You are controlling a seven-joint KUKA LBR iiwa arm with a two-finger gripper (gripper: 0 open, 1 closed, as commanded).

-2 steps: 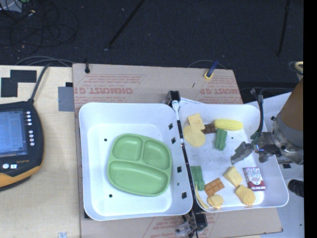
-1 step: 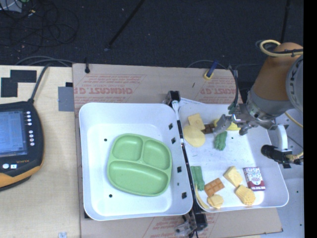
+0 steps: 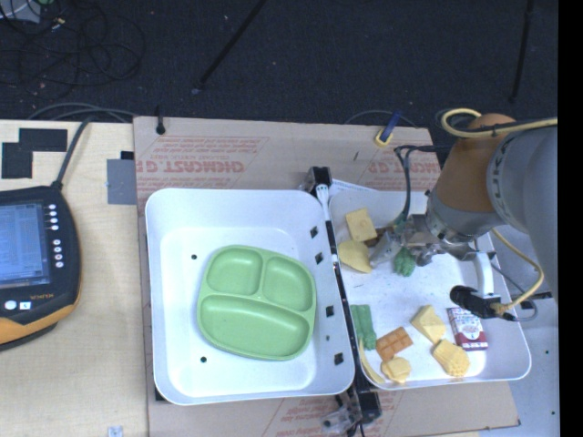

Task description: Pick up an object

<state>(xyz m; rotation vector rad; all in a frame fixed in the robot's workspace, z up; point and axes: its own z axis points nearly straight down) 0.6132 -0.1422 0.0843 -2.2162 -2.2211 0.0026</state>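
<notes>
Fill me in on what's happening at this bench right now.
A grey robot arm reaches in from the right over the right bin, which holds small toy food pieces. Its gripper is down among the pieces at the bin's far end, beside a yellow block and a small green piece. Whether it has hold of anything can't be made out. The left bin holds a green divided plate.
</notes>
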